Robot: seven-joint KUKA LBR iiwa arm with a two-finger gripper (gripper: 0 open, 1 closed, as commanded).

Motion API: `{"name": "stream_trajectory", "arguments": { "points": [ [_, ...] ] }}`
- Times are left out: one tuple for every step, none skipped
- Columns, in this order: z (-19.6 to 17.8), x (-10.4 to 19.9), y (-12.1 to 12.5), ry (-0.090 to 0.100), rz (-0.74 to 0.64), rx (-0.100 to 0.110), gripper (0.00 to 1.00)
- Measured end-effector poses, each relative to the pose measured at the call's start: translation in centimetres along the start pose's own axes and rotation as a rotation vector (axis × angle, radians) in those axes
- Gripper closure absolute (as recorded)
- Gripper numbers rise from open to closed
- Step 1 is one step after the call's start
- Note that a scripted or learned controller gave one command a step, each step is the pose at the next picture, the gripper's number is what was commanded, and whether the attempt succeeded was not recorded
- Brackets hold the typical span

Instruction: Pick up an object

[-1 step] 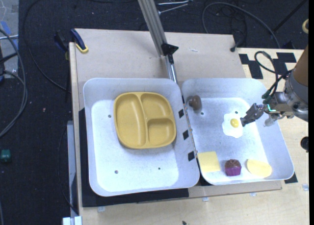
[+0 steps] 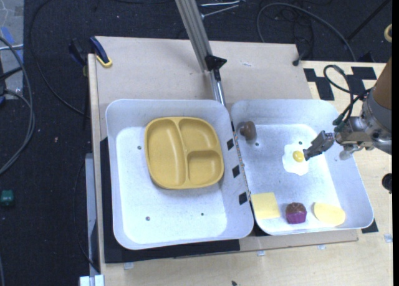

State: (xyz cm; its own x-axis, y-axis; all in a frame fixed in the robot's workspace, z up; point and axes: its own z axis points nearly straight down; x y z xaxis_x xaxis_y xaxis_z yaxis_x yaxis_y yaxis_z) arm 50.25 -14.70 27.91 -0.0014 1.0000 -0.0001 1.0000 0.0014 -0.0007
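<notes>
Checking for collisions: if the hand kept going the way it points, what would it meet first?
Probably the fried egg toy: the hand points left and down at it, tip over its yolk. Height above it is unclear.

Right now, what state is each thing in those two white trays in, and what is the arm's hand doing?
Yellow divided plate: lies flat in the left bin, right way up.
Fried egg toy: flat in the right bin, under the gripper.
Brown piece: loose by the divider.
Yellow square: flat, untouched.
Purple piece: untouched.
Pale yellow round piece: untouched.
</notes>
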Motion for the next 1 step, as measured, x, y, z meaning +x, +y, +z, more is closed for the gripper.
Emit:
{"name": "stream_trajectory", "arguments": {
  "points": [
    [6.37, 0.42, 0.05, 0.001, 0.002, 0.006, 0.00]
  ]
}}
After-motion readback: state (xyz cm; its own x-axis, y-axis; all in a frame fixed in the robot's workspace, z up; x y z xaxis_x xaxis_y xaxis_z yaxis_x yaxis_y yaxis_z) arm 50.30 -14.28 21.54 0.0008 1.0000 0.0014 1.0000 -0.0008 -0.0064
